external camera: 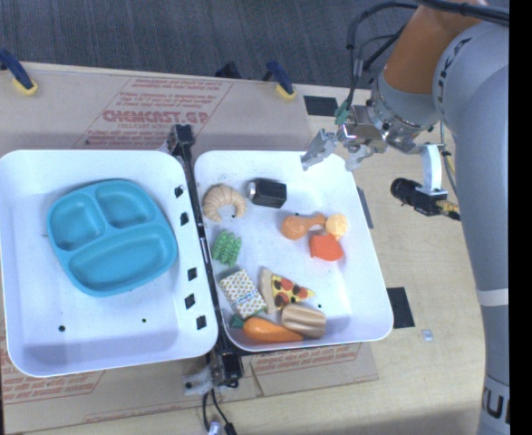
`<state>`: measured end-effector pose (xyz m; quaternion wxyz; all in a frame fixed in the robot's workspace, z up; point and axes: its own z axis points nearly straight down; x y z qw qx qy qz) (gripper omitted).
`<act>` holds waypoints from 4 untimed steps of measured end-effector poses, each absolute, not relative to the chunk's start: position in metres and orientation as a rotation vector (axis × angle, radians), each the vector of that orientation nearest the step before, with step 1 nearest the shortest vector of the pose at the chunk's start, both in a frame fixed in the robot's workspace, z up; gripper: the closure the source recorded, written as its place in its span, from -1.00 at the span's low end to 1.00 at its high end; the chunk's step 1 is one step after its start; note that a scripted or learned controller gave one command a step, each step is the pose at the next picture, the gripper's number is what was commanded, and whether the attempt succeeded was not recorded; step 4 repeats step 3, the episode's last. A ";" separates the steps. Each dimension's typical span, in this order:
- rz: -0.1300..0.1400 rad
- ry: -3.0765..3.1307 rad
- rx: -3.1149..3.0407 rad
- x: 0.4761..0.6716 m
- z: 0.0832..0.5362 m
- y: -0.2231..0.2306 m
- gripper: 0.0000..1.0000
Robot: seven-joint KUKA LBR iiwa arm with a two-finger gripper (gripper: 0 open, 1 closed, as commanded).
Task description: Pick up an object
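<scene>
The right bin (372, 275) holds several toy foods. A croissant (223, 201) and a black block (267, 192) lie at the back. An orange drumstick (300, 226), a small yellow piece (336, 224) and a red-orange piece (326, 247) lie mid-right. Further forward are a green piece (227, 246), a waffle (239, 288), a pizza slice (286, 290), a bread roll (304, 319) and a carrot (270, 331). My gripper (334, 149) hovers above the bin's back right rim, open, with nothing between its fingers.
The left bin (30, 333) holds a blue divided plate (111, 236). Black clips (183, 139) join the two bins along the middle. Cardboard lies under the bins, held by blue clamps (280, 77) at the back.
</scene>
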<state>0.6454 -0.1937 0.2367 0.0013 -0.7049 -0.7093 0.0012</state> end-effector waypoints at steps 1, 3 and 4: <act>0.002 -2.246 -2.192 0.596 0.092 -0.204 -1.00; 0.002 -2.066 -2.365 0.600 0.199 -0.174 1.00; 0.002 -2.066 -2.365 0.600 0.199 -0.174 1.00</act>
